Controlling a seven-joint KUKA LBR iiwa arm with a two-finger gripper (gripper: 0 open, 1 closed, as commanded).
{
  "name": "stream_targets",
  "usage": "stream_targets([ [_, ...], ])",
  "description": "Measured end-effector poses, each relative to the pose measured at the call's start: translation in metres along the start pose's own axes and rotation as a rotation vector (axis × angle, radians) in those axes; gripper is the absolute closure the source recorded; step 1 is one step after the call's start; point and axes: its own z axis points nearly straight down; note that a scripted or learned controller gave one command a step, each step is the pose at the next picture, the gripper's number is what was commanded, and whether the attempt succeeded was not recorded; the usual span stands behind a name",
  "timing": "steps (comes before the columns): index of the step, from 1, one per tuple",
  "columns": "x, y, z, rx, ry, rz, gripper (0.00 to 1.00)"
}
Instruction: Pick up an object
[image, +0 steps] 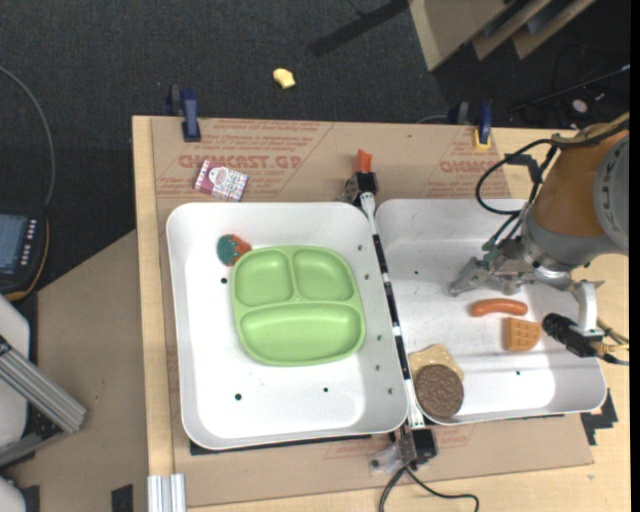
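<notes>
Cardboard (300, 160) lettering, partly readable: "CHEMCAST GP"; tool (480, 275) above sausage (497, 308).

2 bins (200, 300), 1 green plate (297, 304)

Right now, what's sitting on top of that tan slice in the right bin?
A dark brown round patty lies on the tan slice, covering most of it; one edge shows above it. What lies beneath the patty stays hidden.

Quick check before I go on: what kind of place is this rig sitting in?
Probably a robotics lab test bench: a board clamped down with blue clamps, two white bins, toy food like a sausage.
</notes>
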Motion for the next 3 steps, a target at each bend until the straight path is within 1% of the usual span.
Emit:
stream_targets([
  [1,-0.009,-0.05,-0.006,-0.003,0.002,-0.005,0.0],
  [2,-0.008,-0.047,-0.016,-0.011,-0.001,-0.006,1.0],
  [3,-0.008,-0.047,-0.016,-0.01,0.0,-0.006,0.0],
])
